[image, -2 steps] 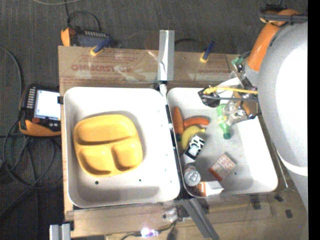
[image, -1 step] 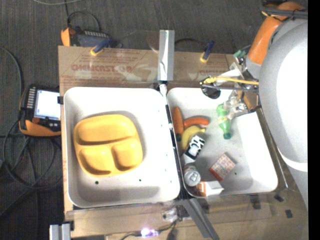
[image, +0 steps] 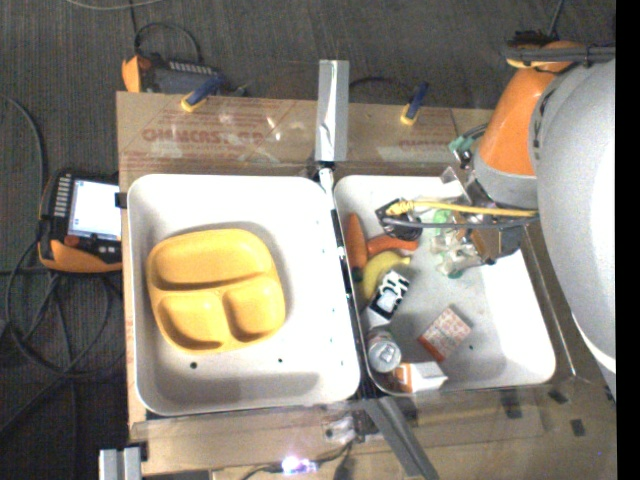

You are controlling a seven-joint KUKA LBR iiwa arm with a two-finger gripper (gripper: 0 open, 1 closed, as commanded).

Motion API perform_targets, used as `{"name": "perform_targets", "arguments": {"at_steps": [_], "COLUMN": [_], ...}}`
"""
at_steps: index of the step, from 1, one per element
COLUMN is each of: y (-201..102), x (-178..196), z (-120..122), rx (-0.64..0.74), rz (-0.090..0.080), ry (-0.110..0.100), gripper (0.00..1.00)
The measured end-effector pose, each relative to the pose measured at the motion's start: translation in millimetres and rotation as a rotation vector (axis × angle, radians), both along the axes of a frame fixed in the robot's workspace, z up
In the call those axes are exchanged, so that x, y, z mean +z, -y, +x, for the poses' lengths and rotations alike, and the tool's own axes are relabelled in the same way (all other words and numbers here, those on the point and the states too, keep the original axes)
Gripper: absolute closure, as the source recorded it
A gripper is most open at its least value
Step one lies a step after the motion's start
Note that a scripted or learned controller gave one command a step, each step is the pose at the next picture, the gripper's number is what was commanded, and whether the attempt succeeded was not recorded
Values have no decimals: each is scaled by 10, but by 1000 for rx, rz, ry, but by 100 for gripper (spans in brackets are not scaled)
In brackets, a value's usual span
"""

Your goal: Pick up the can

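The can [image: 383, 352] stands upright in the right bin [image: 520, 348], close to its near left corner, showing a silver top. My gripper [image: 458, 250] hangs over the far middle of that bin, well away from the can, up and to the right of it. Nothing shows between the gripper and the can but the bin floor and a small patterned box [image: 445, 330].
The right bin also holds a carrot [image: 356, 240], a banana [image: 378, 268], a black and white item [image: 390, 294] and an orange and white box [image: 418, 376] beside the can. A yellow divided tray [image: 216, 288] lies in the left bin [image: 150, 378].
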State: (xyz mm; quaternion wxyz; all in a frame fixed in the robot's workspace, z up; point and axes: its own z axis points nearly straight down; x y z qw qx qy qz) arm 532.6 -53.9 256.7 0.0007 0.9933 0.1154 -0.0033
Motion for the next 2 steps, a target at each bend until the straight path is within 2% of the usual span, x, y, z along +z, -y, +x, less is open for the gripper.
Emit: {"name": "perform_targets", "arguments": {"at_steps": [1,2], "y": [-197,-74], "x": [345,221], "z": [-150,426], "rx": [-26,-28], "rz": [1,0], "ry": [1,0], "gripper": [100,100]}}
